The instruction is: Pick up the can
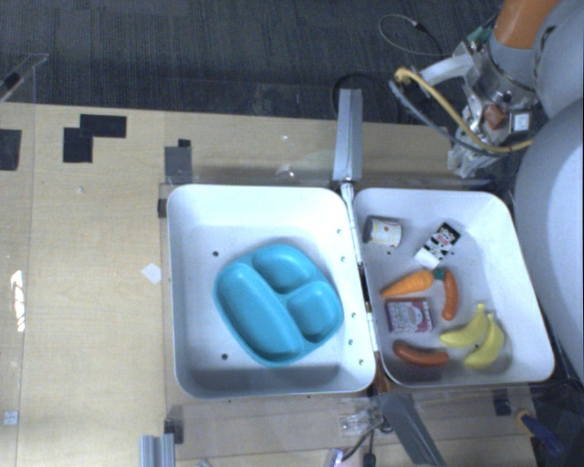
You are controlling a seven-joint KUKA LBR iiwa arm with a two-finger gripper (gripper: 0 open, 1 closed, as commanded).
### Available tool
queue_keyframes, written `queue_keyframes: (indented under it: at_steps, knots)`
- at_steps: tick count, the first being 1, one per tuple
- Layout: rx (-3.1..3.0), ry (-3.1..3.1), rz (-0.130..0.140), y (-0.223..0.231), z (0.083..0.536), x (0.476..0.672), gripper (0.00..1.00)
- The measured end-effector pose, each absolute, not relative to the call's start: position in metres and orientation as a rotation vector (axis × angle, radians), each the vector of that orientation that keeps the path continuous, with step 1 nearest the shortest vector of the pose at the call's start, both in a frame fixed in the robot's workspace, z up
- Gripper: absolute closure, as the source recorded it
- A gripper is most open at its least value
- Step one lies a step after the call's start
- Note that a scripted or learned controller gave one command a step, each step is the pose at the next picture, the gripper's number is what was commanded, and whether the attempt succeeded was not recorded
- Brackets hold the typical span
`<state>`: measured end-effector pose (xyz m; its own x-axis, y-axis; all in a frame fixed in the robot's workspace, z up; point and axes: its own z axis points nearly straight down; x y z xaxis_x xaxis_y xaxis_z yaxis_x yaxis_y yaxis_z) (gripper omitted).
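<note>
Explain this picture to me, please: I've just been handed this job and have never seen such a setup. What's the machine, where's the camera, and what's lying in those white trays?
You are looking down at a slant from one fixed camera above a wooden bench. The grey shape at the right, with an orange band, is the robot arm; its gripper hangs above the far edge of the right bin, with yellow cables around it. It holds nothing that I can see.

The left bin holds a blue divided plate.

The right bin holds the can, lying on its side near the far left corner, a small black-and-white carton, a carrot, two sausages, a dark red packet and bananas.

The can is the target and lies untouched.
</note>
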<state>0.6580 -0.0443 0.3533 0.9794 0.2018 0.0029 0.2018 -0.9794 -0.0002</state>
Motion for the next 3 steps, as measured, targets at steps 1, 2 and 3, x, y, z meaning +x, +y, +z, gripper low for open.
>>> queue_keyframes:
  at_steps: [1, 2, 3]
  knots:
    - [-3.125, -0.317, 0.000, -0.034, 0.329, 0.661, 1.00]
    - [-3.125, -0.318, -0.002, 0.010, 0.349, 0.650, 1.00]
    - [-3.125, -0.317, -0.001, -0.002, 0.341, 0.644, 1.00]
